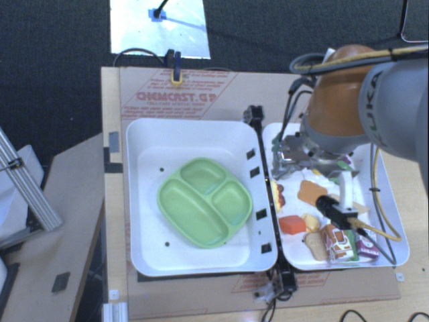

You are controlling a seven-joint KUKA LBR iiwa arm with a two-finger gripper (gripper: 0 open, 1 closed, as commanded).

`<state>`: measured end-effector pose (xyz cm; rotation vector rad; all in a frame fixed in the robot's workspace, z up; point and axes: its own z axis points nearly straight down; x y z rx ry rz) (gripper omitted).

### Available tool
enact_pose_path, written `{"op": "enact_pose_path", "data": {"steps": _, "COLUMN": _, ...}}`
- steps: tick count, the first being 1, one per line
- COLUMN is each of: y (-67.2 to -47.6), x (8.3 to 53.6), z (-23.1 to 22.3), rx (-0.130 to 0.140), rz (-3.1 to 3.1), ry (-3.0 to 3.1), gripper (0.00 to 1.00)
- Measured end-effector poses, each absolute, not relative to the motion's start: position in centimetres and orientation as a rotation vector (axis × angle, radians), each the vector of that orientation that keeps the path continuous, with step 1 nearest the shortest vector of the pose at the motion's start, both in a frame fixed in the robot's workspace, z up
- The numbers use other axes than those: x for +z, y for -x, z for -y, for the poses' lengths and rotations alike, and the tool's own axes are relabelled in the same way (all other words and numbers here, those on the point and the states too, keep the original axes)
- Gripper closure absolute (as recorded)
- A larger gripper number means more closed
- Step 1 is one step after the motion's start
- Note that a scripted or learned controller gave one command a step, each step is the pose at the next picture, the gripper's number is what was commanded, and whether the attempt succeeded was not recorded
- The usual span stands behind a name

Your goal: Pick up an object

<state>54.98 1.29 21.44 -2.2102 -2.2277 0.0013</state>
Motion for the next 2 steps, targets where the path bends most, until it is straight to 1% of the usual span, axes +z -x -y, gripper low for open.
{"op": "enact_pose_path", "data": {"steps": 1, "y": -51.8, "x": 22.8, "z": -4.7, "rx": -0.001, "rz": 2.229, "ry": 2.210, "gripper": 1.00}}
{"op": "enact_pose_path", "data": {"steps": 2, "y": -50.7, "x": 21.9, "z": -5.9, "rx": -0.001, "rz": 2.227, "ry": 2.214, "gripper": 1.00}}
